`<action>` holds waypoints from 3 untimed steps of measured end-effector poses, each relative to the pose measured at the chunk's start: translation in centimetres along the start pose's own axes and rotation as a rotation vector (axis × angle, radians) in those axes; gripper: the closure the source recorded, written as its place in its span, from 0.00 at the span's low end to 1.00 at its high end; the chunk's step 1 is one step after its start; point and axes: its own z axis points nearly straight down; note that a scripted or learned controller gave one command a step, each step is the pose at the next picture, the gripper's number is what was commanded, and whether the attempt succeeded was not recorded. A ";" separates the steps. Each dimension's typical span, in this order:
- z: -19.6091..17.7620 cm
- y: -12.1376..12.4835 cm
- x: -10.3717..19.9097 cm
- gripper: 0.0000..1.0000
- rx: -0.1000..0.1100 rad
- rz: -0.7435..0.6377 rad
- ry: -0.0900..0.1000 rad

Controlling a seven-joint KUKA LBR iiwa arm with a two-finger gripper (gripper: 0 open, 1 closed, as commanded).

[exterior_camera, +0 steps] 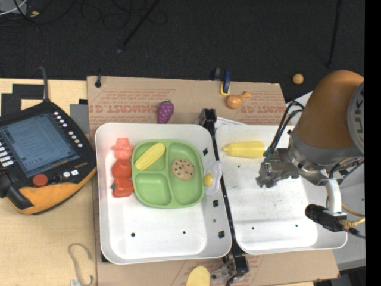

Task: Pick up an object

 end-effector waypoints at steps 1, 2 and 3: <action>-0.2 -2.5 0.1 1.00 -0.002 0.000 -0.001; -2.1 -2.4 0.1 1.00 -0.007 -0.003 -0.002; -0.1 -3.1 0.6 1.00 -0.003 -0.002 -0.001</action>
